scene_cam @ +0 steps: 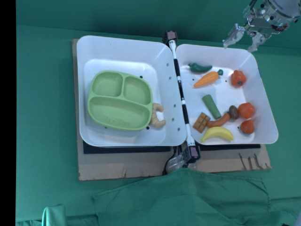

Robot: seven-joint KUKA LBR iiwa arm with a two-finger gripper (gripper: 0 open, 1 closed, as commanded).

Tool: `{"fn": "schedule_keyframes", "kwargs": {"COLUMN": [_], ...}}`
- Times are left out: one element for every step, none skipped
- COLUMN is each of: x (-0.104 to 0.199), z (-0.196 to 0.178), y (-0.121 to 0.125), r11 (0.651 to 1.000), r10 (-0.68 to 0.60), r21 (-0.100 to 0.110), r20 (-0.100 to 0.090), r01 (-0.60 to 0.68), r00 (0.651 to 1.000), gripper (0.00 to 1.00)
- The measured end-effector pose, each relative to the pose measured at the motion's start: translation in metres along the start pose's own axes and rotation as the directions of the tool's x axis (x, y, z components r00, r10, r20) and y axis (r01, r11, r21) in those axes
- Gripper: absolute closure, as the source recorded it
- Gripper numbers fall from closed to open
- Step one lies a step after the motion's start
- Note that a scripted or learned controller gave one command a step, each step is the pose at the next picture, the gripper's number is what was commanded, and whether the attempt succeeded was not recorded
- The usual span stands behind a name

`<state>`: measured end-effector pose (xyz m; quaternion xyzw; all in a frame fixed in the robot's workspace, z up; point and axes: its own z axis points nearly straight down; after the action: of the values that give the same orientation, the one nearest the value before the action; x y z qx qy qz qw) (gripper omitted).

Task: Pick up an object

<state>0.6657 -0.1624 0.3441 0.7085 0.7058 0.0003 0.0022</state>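
Right bin (263,102) crowded with food along right and near sides, bare floor far-left middle, left bin (160,55) mostly plate (121,100)

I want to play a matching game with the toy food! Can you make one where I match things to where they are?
Things:
1. croissant
2. banana
3. carrot
4. tool

Places:
A. up over the right bin's far edge
B. left bin, touching the green plate
C. right bin, near front edge
D. right bin, beside the dark green pepper

Pairs: 1-B, 2-C, 3-D, 4-A
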Motion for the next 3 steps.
{"fn": "schedule_keyframes", "kwargs": {"x": [0.0,0.0,0.0], "z": [0.0,0.055,0.113], "y": [0.0,0.009,0.003], "r11": [1.0,1.0,1.0], "r10": [0.0,-0.001,0.0], "r21": [0.0,0.005,0.004], "r20": [0.0,-0.001,0.0], "r01": [0.0,0.001,0.0], "r00": [1.0,1.0,1.0], "gripper": [0.0,0.0,0.0]}}
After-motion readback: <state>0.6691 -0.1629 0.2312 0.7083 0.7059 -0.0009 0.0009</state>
